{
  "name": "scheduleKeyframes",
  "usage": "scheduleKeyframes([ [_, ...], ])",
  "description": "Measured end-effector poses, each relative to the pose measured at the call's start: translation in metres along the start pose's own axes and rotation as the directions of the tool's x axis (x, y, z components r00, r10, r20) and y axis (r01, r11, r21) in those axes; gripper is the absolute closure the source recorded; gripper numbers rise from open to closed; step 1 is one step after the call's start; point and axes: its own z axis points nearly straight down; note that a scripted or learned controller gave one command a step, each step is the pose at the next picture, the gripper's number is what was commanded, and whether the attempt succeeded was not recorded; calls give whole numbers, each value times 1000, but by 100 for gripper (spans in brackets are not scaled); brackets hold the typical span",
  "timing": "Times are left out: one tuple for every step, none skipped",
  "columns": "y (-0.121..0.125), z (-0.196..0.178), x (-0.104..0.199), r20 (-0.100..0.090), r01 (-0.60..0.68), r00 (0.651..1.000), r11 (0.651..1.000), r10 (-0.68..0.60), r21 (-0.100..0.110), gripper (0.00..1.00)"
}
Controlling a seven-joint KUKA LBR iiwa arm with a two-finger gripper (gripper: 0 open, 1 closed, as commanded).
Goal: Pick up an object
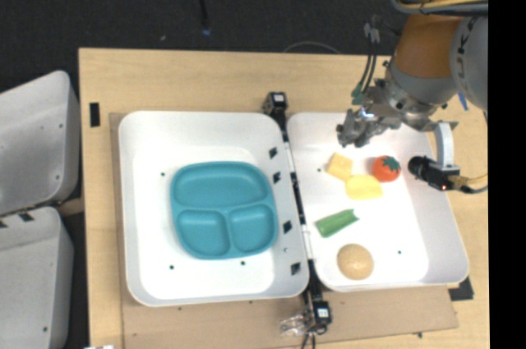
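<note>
The bench carried 2 shallow white bins side by side. The left bin held a teal divided tray with 3 compartments, lying flat near its centre. The right bin held 5 small items: a pale yellow block, a yellow piece just beside it, a red tomato-like item near both, a green strip lying slantwise below them, and a tan round item near the front wall.

The gripper was positioned over the far part of the right bin, above and close to the pale yellow block. It was dark and seen from above at a slant, so whether it stood open or closed could not be determined, and nothing was seen in its grasp. All 5 items appeared to rest on the bin floor.

Assessment: the task stood at the approach step, with no pick made. The nearest candidate was the pale yellow block. The next move would call for a descent centred on 1 item, clear of the yellow piece touching or almost touching it, since crowding there risked a pushed or double contact.
</note>
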Motion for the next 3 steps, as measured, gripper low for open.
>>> scheduleKeyframes([
  [-28, -10, 51, -3, 3, 1000, 1000, -3, -1, 100],
  [-61, -11, 104, -2, 2, 1000, 1000, -2, 0, 100],
  [-90, -10, 137, -2, 1, 1000, 1000, -1, 1, 100],
])
